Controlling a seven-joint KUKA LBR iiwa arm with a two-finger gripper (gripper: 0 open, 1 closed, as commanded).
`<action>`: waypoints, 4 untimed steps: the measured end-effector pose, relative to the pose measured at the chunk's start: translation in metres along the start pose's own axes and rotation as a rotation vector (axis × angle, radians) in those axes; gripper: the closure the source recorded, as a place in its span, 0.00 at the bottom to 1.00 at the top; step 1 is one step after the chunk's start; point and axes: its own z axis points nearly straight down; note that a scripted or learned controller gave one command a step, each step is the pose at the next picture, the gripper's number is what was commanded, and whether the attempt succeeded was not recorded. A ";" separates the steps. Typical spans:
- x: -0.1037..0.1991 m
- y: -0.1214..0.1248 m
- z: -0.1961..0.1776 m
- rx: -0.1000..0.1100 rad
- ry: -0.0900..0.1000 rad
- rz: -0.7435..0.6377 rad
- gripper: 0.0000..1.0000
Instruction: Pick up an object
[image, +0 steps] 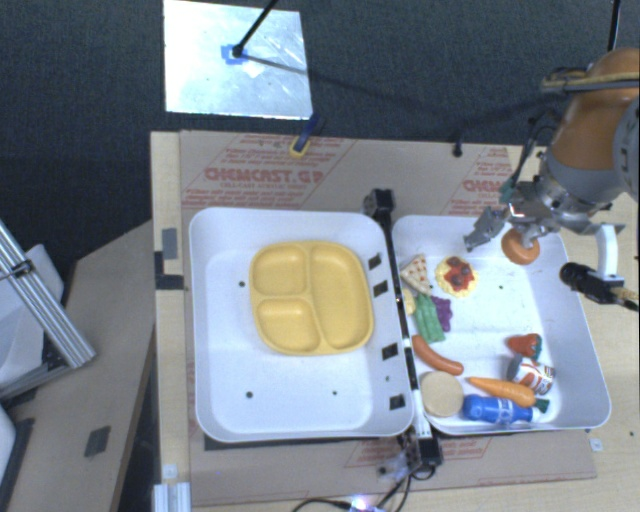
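as my gripper (512, 228) hangs over the right bin's (585, 350) far corner, an orange round toy (521, 247) sits right at it; whether it's clamped i can't tell. looks light, hard, slick: i'd pinch across its middle.

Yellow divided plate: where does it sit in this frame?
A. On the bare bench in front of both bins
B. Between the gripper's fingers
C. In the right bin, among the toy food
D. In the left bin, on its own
D. The yellow divided plate lies flat in the left bin, with no other item in that bin; the toy food, such as the carrot, lies in the right bin.
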 end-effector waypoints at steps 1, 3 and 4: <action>0.000 0.003 -0.008 -0.013 -0.002 -0.002 0.00; 0.002 -0.004 0.084 -0.010 -0.002 0.000 0.00; 0.002 -0.001 0.107 -0.018 -0.004 0.000 0.00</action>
